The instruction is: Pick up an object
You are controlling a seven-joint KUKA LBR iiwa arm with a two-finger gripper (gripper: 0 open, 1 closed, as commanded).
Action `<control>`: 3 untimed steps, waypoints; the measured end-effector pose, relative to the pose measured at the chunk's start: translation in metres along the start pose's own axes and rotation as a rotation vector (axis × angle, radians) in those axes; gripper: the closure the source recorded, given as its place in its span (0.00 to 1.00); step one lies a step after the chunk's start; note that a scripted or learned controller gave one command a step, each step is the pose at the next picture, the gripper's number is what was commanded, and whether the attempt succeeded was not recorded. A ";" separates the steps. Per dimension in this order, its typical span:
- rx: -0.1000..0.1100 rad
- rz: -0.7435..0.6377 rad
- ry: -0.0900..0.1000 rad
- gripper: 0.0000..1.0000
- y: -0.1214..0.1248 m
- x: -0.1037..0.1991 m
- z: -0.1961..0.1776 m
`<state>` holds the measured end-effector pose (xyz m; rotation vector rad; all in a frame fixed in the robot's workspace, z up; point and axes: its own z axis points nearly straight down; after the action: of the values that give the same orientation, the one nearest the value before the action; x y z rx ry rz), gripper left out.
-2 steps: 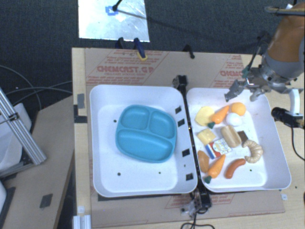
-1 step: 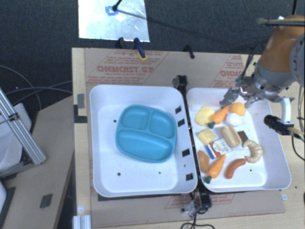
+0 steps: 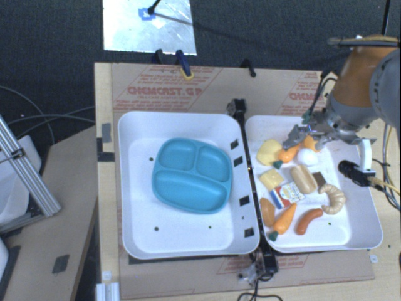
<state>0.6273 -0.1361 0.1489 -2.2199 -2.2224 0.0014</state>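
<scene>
The right bin (image 3: 366, 231) holds several toy foods. Among them are a yellow piece (image 3: 269, 150), a small carrot (image 3: 289, 154), a white egg (image 3: 306, 157), a hot dog bun (image 3: 303, 179), a croissant (image 3: 334, 198), a red sausage (image 3: 309, 221) and a larger carrot (image 3: 284, 219). My gripper (image 3: 304, 135) hangs low over the bin's far part, just above the small carrot and the egg. A small orange piece (image 3: 310, 144) lies right beneath it. I cannot see anything held in it.
The left bin (image 3: 135, 168) carries a blue divided plate (image 3: 191, 174). A black divider (image 3: 246, 168) separates the bins. A yellow block (image 3: 272, 179), a red-and-white packet (image 3: 287, 194) and an orange piece (image 3: 267, 211) lie on the right bin's left side. The grey arm (image 3: 363, 86) reaches in from the right.
</scene>
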 end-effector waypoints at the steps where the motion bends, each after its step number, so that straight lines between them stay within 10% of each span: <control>1: -0.028 -0.001 -0.006 0.00 0.001 0.004 0.030; 2: -0.004 0.001 0.000 0.00 -0.004 0.005 0.046; 3: -0.007 0.001 -0.001 1.00 -0.002 0.004 0.034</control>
<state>0.6250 -0.1322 0.1145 -2.2251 -2.2251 -0.0053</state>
